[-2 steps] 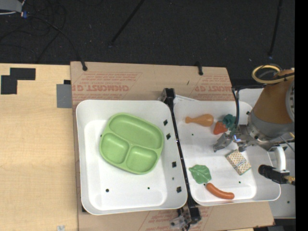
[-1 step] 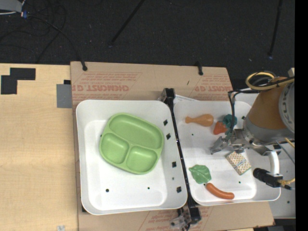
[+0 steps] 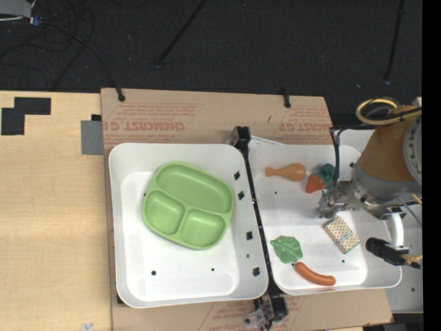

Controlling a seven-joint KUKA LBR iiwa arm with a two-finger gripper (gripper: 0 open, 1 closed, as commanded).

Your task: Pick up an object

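Two white bins [image 3: 131,185] are set side by side on brown cardboard. A green plate [image 3: 187,204] is seen in the left bin. The claw [image 3: 331,204] is lowered just above a small patterned box [image 3: 342,234] in the right bin; its grip cannot be told.

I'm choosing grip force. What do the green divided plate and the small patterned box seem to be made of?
Green divided plate: probably moulded plastic, with a smooth matte look, uniform colour and rounded compartment ridges. Small patterned box: likely printed card or thin plastic, judging by its flat faces and sharp edges; too small to tell.
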